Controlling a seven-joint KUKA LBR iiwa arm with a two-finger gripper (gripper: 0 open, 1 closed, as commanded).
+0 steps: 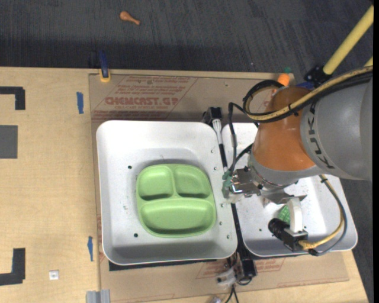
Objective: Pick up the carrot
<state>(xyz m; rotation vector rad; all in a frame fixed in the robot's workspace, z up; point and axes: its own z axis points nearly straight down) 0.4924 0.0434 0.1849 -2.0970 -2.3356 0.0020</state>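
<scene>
Carrot, if the small orange tapered piece (129, 18) was it, lay on the dark floor beyond the bench's (53, 177) far edge. That put it well up and to the left of the gripper (241, 184) and outside both bins. Its long axis ran nearly level across the view. The thick rounded end was to the left, and the thin end pointed right and slightly down toward the bench. I counted one such piece, and I could not tell for certain that it was the carrot.

Two white bins sat side by side on the bench. The left bin (118, 177) held one green plate (174, 198) with three compartments, just left of the gripper. Bare white floor ran all around the plate, up to the bin's walls. The gripper hung over the seam between the bins, at the left wall of the right bin (260, 237). Whether it was open or closed could not be told. One pale green thing (286, 211) lay in the right bin, near the gripper on its right and partly hidden by the arm. The arm covered much of that bin, leaving a bare strip along the near wall.
</scene>
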